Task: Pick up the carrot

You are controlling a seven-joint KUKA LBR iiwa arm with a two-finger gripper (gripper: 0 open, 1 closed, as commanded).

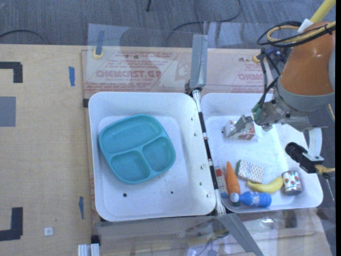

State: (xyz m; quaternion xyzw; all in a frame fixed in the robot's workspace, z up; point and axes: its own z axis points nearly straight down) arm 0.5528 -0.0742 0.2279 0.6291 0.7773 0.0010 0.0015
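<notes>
The orange carrot (232, 178) lies near the front left corner of the right bin (213, 108), pointing along the bin's left wall with its green end to the front. My gripper (246, 123) hangs over the back middle of that bin, well behind the carrot and right above a small red and white carton (242, 134). Whether it touches the carton is unclear. The arm's orange band (309, 63) rises at the right.
Crowded around the carrot are a blue bottle (254, 199), a banana (267, 185), a checkered packet (250, 170) and a small can (291, 181). A teal divided plate (137, 148) sits in the left bin (106, 103). Cables (287, 32) hang near the arm.
</notes>
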